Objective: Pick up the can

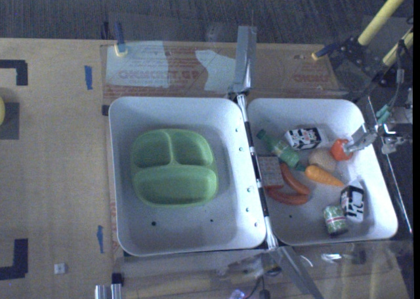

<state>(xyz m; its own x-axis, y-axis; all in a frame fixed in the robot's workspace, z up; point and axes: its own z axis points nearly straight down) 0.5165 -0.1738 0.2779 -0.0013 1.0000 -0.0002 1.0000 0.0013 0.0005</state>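
Green tray [174, 167] in L bin [125, 225], can [335, 219] in R bin [387, 222] (near front corner), hand [359, 139] at R rim.

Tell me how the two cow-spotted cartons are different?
The upper carton lies near the back of the right bin, beside a green bottle. The lower carton sits near the bin's front corner, next to the can. The upper one lies lengthwise across; the lower one points more front-to-back. Both are white with black patches.

Robotics lab: taped bench [52, 160] w/ white bins [125, 225], toy food.
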